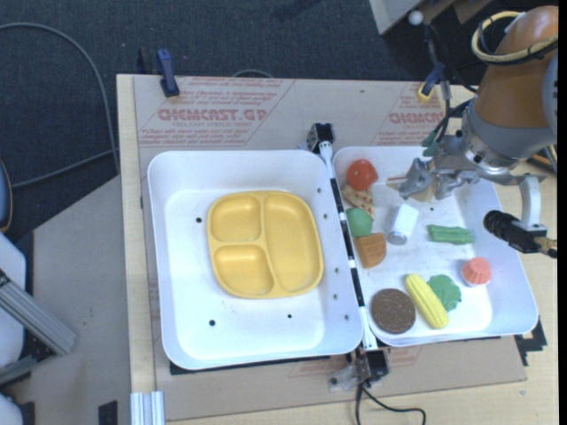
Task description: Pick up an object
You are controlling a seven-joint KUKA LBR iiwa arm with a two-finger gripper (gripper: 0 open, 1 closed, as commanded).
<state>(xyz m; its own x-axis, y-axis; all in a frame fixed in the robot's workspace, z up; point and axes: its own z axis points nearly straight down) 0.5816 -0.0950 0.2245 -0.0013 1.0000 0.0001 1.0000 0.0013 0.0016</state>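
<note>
Nearest me in the right bin (509, 312) sit a brown disc (392, 310), a yellow corn cob (426, 300) and a green leafy piece (446, 291), with a pink ridged piece (477, 272) beyond. Farther in lies a small white cylinder (403, 222), its long axis tilted from near-left to far-right, upper end toward the gripper (427, 179). It rests on the bin floor just below the fingers, apart from them; whether they stand apart or together I cannot tell. A red tomato (361, 173) sits farther left. The left bin (177, 264) carries a yellow divided plate (264, 242).
</note>
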